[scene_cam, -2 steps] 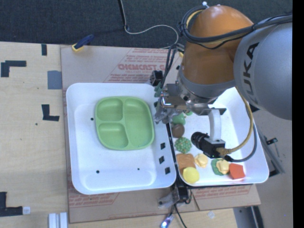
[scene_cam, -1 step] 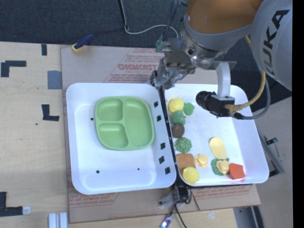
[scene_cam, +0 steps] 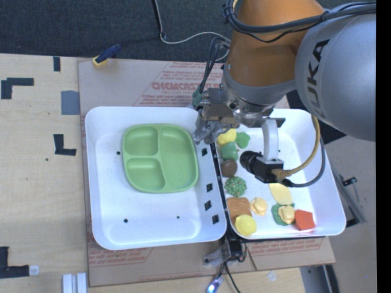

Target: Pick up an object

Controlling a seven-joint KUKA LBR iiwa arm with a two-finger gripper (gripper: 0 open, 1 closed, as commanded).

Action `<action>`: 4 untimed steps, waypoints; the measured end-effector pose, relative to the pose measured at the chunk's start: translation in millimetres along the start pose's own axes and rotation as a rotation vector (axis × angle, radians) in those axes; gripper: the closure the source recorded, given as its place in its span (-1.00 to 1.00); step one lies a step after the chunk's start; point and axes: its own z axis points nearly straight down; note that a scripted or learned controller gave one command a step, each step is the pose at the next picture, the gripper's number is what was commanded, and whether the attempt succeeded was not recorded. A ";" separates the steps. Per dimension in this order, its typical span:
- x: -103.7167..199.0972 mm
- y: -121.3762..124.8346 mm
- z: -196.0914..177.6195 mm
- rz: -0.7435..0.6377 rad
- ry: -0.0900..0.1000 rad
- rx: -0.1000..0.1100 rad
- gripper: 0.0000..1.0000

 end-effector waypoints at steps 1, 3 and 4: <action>110.6 13.4 -88.0 -0.013 0.008 -0.018 1.00; 127.8 27.7 -200.3 -0.004 0.009 -0.027 1.00; 109.6 -49.1 -142.0 -0.003 0.001 -0.002 1.00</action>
